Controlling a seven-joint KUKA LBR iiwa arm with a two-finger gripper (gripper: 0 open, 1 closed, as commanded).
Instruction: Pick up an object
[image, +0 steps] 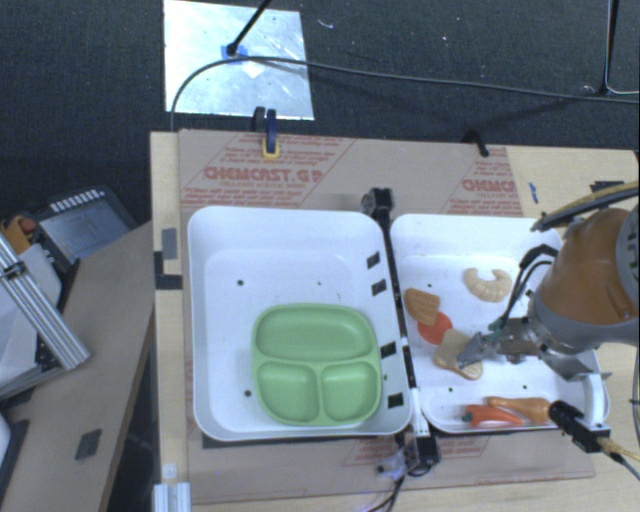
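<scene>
Left bin (215, 300): I see a green three-compartment plate (315, 363) lying flat toward its 5 o'clock corner, apart from the food, so likely not my target. Cardboard (330, 165) under both bins reads "CHEMCAST G P" in red, repeated partly at 1 o'clock. Right bin (440, 240): toy foods cluster together, a croissant (488, 284), an orange-and-red piece (427, 312), a bread slice (458, 356) and a carrot (505, 410) at 6 o'clock. My tool (487, 345) sits at the bread slice's 2 o'clock edge, apparently lowered to grasp it; whether it is apart or together, I cannot tell.
</scene>
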